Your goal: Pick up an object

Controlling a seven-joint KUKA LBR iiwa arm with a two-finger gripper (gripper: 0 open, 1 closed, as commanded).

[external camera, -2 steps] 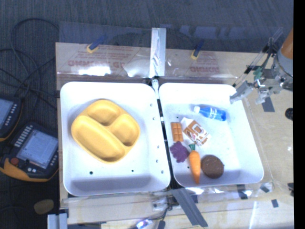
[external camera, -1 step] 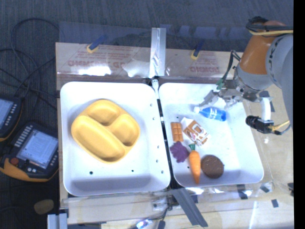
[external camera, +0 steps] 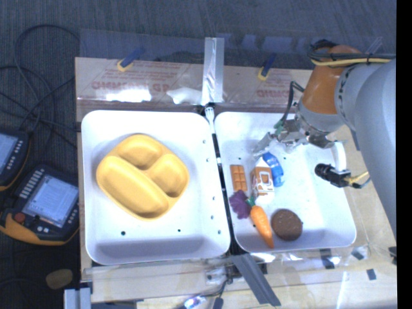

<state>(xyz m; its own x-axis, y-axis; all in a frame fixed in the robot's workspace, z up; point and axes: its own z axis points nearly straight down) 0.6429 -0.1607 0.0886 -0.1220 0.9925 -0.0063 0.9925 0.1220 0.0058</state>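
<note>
- A small white and orange carton (external camera: 262, 182) lies near the middle of the right bin (external camera: 322, 214); every place below is given from this carton.
- A blue packet (external camera: 275, 167) lies against the carton's upper right corner, touching it.
- An orange wafer (external camera: 238, 176) lies just beside the carton on the view's left, close to the wall between the two bins.
- A purple bunch of grapes (external camera: 239, 203) sits below and to the left of the carton, near it.
- A carrot (external camera: 261, 225) lies just below the carton at a slant, its thick end up by the grapes and its tip toward the bin's near wall.
- A brown round disc (external camera: 286, 224) lies below and to the right of the carton, just beside the carrot.
- The gripper (external camera: 270, 141) is above the carton in the view, near the blue packet's far end. Whether it is set wide or narrow cannot be told, nor whether it touches the packet.
- The arm (external camera: 322, 92) reaches in from up and to the right of the carton.
- A yellow dish (external camera: 141, 174) with rounded hollows lies well to the left of the carton, in the left bin (external camera: 161, 240).
</note>
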